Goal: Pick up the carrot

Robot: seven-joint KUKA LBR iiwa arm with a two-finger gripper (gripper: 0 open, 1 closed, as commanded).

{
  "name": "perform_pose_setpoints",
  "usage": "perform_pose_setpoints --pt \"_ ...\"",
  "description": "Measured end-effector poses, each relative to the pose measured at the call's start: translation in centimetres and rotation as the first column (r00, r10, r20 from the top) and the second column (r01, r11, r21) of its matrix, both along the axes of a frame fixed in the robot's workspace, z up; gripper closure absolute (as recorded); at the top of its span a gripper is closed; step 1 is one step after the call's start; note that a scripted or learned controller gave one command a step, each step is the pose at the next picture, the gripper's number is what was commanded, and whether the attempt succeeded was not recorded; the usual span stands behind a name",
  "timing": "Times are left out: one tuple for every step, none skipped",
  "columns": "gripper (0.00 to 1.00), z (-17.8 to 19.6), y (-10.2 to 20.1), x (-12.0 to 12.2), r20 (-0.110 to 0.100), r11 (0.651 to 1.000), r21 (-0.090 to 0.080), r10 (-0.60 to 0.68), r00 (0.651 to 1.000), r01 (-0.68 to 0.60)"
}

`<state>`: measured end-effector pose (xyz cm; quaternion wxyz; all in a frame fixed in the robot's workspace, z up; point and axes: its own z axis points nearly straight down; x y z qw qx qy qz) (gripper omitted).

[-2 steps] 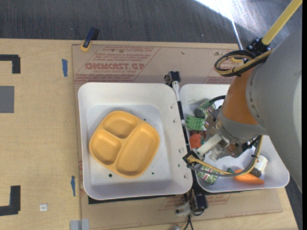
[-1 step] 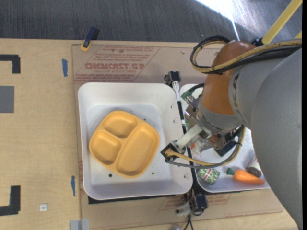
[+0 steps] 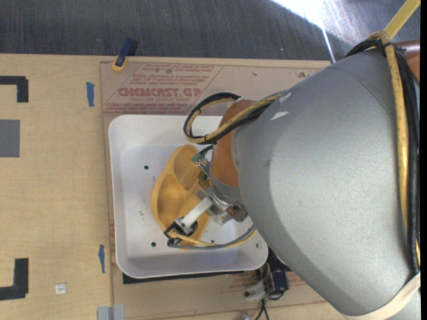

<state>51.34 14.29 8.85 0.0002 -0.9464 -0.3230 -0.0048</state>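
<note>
The grey arm with its orange band [image 3: 230, 145] reaches down into the left white bin [image 3: 130, 179]. My gripper [image 3: 215, 204] is low over the middle of that bin, and the wrist hides most of it. A yellow-orange curved thing [image 3: 172, 189], like a shallow dish or peel, lies on the bin floor just left of the gripper and partly under it. I cannot tell whether it is the carrot. The big grey arm body covers the right half of the bin and everything to the right of it.
The bin stands on a brown cardboard sheet [image 3: 160, 89] on the wooden bench [image 3: 53, 179]. Its left and far walls rise close to the gripper. Blue tape marks [image 3: 90, 93] and black corner marks [image 3: 17, 89] are on the bench at the left.
</note>
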Motion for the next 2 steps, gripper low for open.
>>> perform_pose_setpoints --pt "1.00 8.6 -2.1 -3.5 -0.011 0.992 -0.003 -0.129 0.992 0.128" --pt "1.00 9.7 -0.5 -3.4 -0.010 0.898 -0.004 -0.440 0.898 0.440"
